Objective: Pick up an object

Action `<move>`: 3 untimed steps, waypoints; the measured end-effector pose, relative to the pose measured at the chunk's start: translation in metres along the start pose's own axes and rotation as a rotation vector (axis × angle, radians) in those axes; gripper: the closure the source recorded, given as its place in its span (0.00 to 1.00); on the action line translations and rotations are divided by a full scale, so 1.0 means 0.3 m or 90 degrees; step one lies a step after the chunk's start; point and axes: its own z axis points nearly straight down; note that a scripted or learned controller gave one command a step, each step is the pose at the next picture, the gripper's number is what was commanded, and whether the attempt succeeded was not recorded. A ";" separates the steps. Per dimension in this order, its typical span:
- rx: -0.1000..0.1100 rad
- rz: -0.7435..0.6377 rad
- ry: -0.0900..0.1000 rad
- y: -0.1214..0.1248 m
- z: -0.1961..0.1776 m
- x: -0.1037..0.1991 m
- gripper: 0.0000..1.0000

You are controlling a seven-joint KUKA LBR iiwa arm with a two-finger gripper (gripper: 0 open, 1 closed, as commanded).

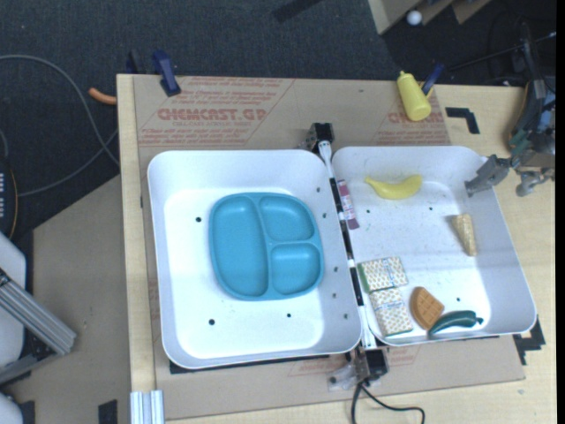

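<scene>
**Ana:** Over at the right edge of the desk [265,104], just outside the right bin's [516,263] far right corner, sits the claw [508,170]. Can you read it?

**Ben:** Not well. It is a small grey shape partly cut off by the frame, so I cannot tell how it is set. Nothing shows in its grip, and it looks to be just beside the bin rim, not over any object.

**Ana:** So the pick has not happened?

**Ben:** That is my judgement. Every candidate lies loose in the right bin: a yellow banana [395,186] near the far edge, a tan cone-like piece [465,233] towards the right wall, two patterned square packets [382,274] [391,312] against the left wall near the front, an orange-brown waffle-like piece [425,306] just beside them, and a teal curved item [455,321] at the front edge.

**Ana:** And the left bin [177,316]?

**Ben:** It carries a blue divided plate [265,244], roughly centred. That looks a poor target for a two-finger grab.

**Ana:** What is left, then?

**Ben:** All of it, I would say: travel over a chosen object, descend, close, lift. The banana and the cone are nearest the claw and stand apart from the others, so either seems the easier choice.
</scene>
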 end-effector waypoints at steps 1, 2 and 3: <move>0.003 -0.001 0.004 0.031 0.481 -0.015 0.00; 0.000 -0.001 0.001 0.036 0.442 -0.019 1.00; 0.000 -0.001 0.001 0.035 0.442 -0.019 0.00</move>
